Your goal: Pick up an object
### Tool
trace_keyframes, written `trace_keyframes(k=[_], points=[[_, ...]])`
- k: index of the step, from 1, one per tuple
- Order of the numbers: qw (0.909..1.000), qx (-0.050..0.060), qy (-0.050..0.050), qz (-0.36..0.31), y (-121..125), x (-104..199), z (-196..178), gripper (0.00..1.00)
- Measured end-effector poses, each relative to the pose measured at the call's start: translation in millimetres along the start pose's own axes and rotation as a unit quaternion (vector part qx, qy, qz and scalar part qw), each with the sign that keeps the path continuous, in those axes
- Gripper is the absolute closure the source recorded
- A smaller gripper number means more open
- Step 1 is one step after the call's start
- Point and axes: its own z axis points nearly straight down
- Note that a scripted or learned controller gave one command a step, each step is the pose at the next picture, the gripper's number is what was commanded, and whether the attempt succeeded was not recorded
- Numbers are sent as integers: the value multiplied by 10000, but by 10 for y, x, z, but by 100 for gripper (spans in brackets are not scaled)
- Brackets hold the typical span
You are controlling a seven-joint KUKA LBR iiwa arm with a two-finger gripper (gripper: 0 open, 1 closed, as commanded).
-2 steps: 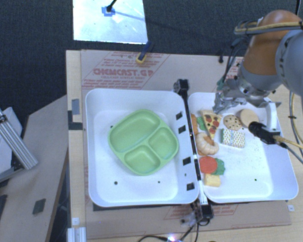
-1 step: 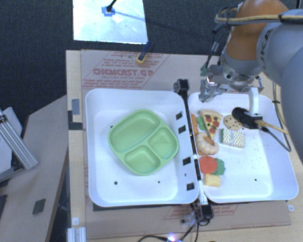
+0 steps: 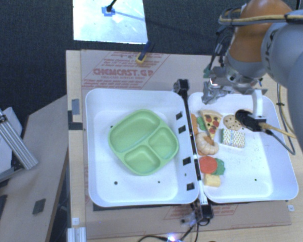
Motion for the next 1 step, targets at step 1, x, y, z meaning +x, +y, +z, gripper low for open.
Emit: trace_keyframes(k=[1], points=[[10000, 4, -2, 11, 51, -86, 170, 100]])
